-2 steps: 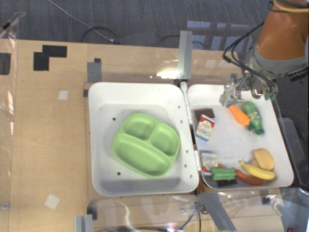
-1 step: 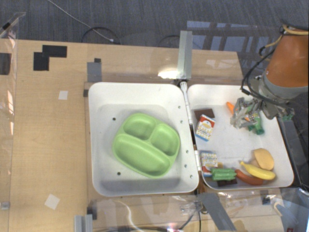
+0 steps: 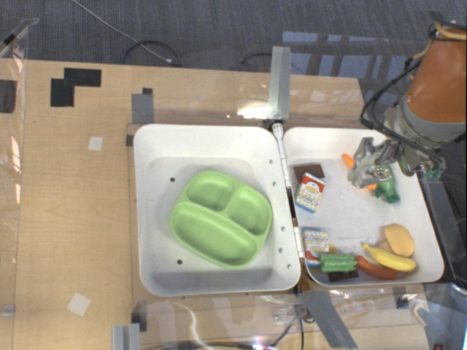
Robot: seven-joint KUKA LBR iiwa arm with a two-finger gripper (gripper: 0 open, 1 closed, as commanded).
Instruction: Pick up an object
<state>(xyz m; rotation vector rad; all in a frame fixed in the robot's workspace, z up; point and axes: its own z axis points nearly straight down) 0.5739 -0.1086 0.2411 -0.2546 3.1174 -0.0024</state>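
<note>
My gripper hangs low over the upper right part of the right bin. It is right above a small orange piece and beside a green item. Another orange bit lies just to its left. Further left are a small printed carton and a brown bar. Along the bin's near side lie a banana, a tan potato-like lump, a red item, a dark green item and a small packet. Nothing is visibly held.
The left bin holds a light green divided plate. A metal post stands behind the ridge between the bins. The arm's orange band and cables come in at the upper right.
</note>
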